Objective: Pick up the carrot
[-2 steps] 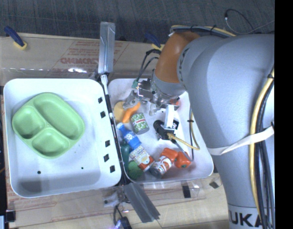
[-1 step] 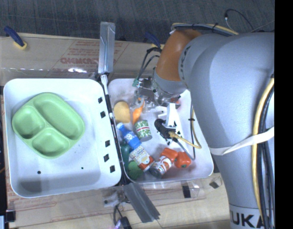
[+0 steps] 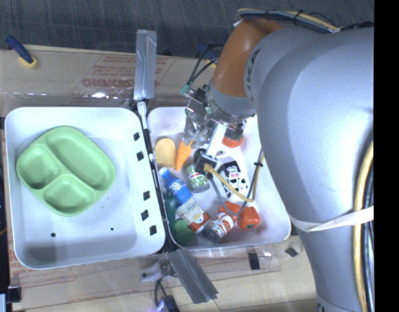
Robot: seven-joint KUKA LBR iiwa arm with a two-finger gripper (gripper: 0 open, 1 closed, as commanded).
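Note:
The orange carrot (image 3: 184, 155) lies in the right bin (image 3: 272, 223), near its upper left, next to a yellow round piece (image 3: 164, 151). My gripper (image 3: 194, 137) reaches down from the right, just above and right of the carrot's top end. Its tips are lost among the arm's wrist parts and the clutter below. The carrot rests on the bin floor, with its lower end toward a small round can (image 3: 198, 179).
The right bin also holds a white milk bottle (image 3: 229, 168), blue packets (image 3: 178, 190), a green item (image 3: 181, 229), small cans (image 3: 220, 226) and an orange-red piece (image 3: 249, 218). The left bin (image 3: 30, 252) holds a green divided plate (image 3: 65, 168). The big grey arm covers the right side.

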